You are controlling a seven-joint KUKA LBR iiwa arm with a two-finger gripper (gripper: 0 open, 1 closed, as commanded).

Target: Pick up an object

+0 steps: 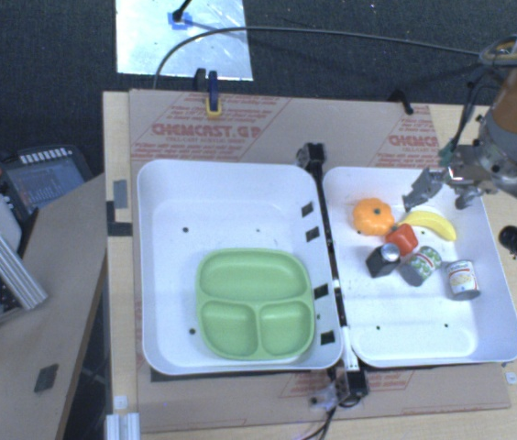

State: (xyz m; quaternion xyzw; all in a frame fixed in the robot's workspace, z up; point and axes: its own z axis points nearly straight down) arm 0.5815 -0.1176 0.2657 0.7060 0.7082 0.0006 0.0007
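The right bin (423, 337) holds a cluster of items: an orange (373, 216), a yellow banana (431, 224), a small red piece (403, 238), a dark grey piece (382, 260), a lying can (421, 266) and a small upright can (461, 279). My gripper (443, 194) hangs over the bin's far right part, just above and behind the banana. It is open, its two fingers spread apart with nothing between them.
The left bin (176, 209) carries a green divided plate (257, 302) in its near half. A black ridge (324, 246) separates the bins. A control pendant (43, 180) and a metal rail (2, 255) lie on the side table at left.
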